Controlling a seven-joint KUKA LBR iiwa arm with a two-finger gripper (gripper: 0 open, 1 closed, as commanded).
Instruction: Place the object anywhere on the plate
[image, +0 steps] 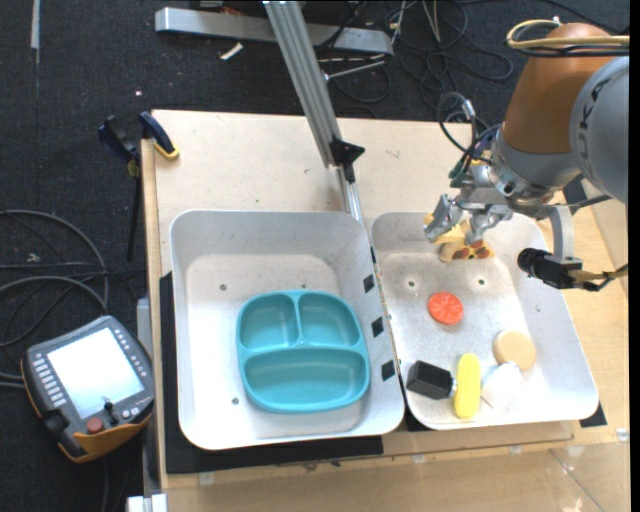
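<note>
Bench layout, L to R. Left white bin (200, 250) holds the turquoise plastic plate with three compartments (300, 350), flat, nothing on it. Right white bin (570, 330) holds the loose items: small black block (428, 379) at the front-left, yellow banana-shaped toy (466, 385) just beside it, round orange-red slice (446, 308) mid-bin, white lump (502, 384) touching the banana toy's right side, tan round piece (515, 348) just behind that.

Two-finger gripper (458, 228) hangs at the back edge of the right bin, over a small yellow-and-red item (462, 249) lying against the bin's rear wall. Fingers look spread apart, the item sitting below them rather than clamped; tips partly hidden, so contact can't be confirmed. That item is, by my reading, the object to be moved; still in the right bin, well apart from the plate.

Risks from here:
- Item sits hard against the rear wall; a finger may strike the wall or rim and close on nothing.
- Off-centre pinch on a small irregular shape = slip during lift.
- Transfer must cross the raised divide between the bins; low carry could knock the item loose.
</note>
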